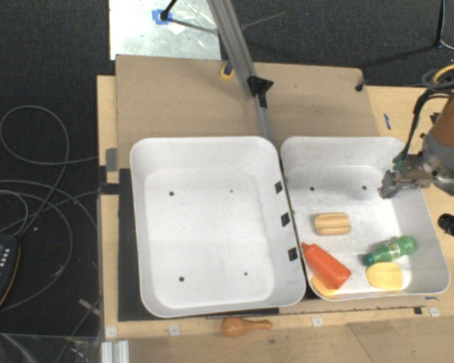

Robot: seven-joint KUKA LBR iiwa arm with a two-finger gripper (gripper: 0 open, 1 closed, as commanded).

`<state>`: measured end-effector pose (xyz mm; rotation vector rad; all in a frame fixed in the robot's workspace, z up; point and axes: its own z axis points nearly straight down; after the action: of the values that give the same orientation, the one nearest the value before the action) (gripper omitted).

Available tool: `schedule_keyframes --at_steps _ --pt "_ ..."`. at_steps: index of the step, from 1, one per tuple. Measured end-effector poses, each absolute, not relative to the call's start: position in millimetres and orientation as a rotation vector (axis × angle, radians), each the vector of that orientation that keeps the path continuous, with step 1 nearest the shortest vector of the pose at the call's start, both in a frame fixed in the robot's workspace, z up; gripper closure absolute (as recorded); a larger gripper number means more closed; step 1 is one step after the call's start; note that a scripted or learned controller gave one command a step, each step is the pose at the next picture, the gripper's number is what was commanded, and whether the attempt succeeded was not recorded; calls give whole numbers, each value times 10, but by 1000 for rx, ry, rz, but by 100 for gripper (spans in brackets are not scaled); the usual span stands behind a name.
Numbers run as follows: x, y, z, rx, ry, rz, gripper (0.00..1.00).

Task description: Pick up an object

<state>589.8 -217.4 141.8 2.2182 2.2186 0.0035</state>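
We see the gripper [387, 186] over the right bin's [340, 161] far right side; its fingers' state we cannot tell; bun [332, 223], bottle [390, 249] lie nearer.

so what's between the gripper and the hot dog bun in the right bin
Nothing: in the camera view, only bare white bin floor separates the gripper from the hot dog bun.

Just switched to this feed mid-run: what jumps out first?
The cluster of bright toys in the right bin jumps out: a hot dog bun mid-bin, an orange carrot-like piece against the divider side, and a green bottle just above a yellow lemon-like piece in the near right corner. The gripper hangs over that bin's right edge. A tan toy lies on the bench below the left bin.
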Motion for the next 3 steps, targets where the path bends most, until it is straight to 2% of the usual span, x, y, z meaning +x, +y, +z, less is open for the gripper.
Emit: schedule_keyframes --at_steps 1,2,3 --pt "5865 -2179 2055 2213 2219 6 100" --pt "5876 -2182 2163 2215 2222 3 100" --pt "5919 -1615 2291 2208 2233 6 100"
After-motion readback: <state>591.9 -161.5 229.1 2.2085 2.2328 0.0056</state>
